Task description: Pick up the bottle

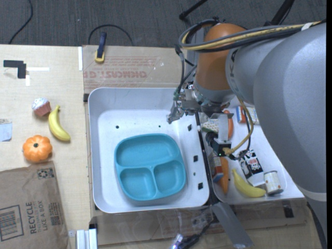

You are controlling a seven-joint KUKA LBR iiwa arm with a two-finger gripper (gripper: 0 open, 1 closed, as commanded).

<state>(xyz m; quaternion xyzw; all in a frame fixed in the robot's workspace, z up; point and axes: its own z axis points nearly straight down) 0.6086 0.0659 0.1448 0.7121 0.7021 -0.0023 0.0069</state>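
Desk (pixel 41 82): light wood surface at left, carrying two shallow white bins side by side

Left bin (pixel 104 139): holds a blue divided plate (pixel 150 166) with three compartments, lying flat toward the near side

Right bin (pixel 282 183): largely covered by the arm; at its near end a yellow banana (pixel 246 187), a small white cylindrical bottle (pixel 273 182) lying on its side just right of that banana, a white-and-black packet (pixel 252 164) just beyond them, and an orange object (pixel 223 171) close to the wall between the bins

Arm (pixel 280 82): grey, with an orange band (pixel 220 56), reaching in from the right and hanging over the far part of the right bin, cables looped around it

End effector (pixel 179 110): at the far end of the divide between the two bins, well apart from the bottle; how far its fingers are parted cannot be told, and nothing can be made out in its grasp

On the desk left of the bins: a second banana (pixel 58 124), a cupcake (pixel 41 107) touching its far end, a small orange pumpkin (pixel 37 149) nearer, a brown paper bag (pixel 28 206) printed "RECYCLE" at the near left corner

Beyond the bins: a sheet of cardboard (pixel 129 69) with a yellow-and-blue clamp (pixel 100 50) at its far edge
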